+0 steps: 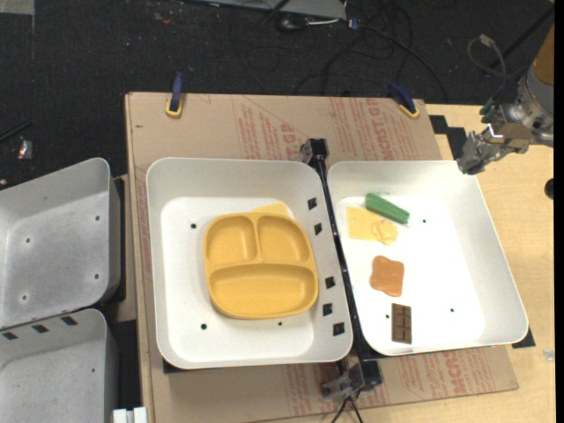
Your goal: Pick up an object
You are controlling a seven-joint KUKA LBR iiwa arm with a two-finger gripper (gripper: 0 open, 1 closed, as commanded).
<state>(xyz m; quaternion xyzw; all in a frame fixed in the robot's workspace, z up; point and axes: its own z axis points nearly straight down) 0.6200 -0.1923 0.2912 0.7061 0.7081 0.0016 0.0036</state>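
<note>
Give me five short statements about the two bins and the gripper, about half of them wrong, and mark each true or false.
1. The yellow divided tray lies in the left bin. True.
2. The green block lies in the left bin. False: it lies in the right bin.
3. The chocolate bar lies nearer the camera than the brown cookie. True.
4. The gripper holds the cookie. False: the gripper hangs over the right bin's far corner, apart from the cookie.
5. The tray has one compartment. False: three.
</note>
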